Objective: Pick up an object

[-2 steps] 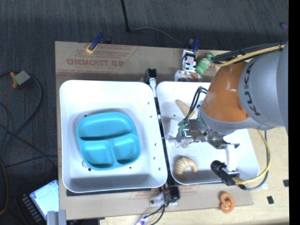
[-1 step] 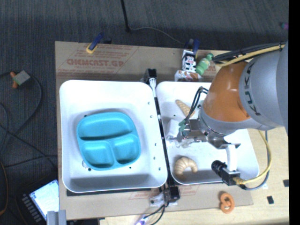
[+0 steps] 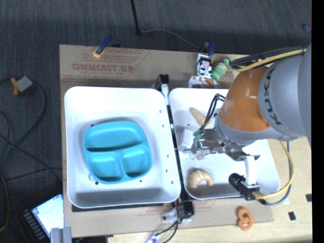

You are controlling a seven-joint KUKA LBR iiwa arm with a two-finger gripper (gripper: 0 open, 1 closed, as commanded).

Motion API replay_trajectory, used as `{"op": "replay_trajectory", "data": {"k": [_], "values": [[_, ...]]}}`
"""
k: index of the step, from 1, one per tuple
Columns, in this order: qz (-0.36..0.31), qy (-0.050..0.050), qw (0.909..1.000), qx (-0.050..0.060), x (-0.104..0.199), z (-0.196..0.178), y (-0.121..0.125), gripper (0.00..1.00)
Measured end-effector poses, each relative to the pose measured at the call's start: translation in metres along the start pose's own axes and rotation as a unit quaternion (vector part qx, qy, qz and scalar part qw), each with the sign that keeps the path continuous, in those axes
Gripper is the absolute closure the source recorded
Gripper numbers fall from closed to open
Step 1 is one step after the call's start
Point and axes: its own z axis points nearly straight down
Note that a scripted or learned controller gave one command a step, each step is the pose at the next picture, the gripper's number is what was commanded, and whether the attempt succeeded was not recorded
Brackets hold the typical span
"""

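The gripper point(image 3: 195, 147) is reaching down into the right bin point(image 3: 180, 105), hanging close to its left wall. A croissant point(image 3: 201, 178) is lying just below it, a tan cone-shaped shell point(image 3: 198, 116) just above. Well to its left, a blue divided tray point(image 3: 117, 151) is sitting in the left bin point(image 3: 81, 97).

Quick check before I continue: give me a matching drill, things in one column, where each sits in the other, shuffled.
Things:
1. blue divided tray
2. croissant
3. cone-shaped shell
4. orange ring

Places:
A. right bin, near its front edge
B. on the bench, outside the bins, at the front
C. left bin
D. right bin, toward the back, beside the arm

Pairs: 1-C, 2-A, 3-D, 4-B
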Motion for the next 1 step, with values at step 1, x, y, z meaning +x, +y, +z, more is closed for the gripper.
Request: {"op": "replay_trajectory", "data": {"k": [1], "values": [[0.0, 0.0, 1.0, 0.0, 0.0047, 0.0, 0.0001, 1.0]]}}
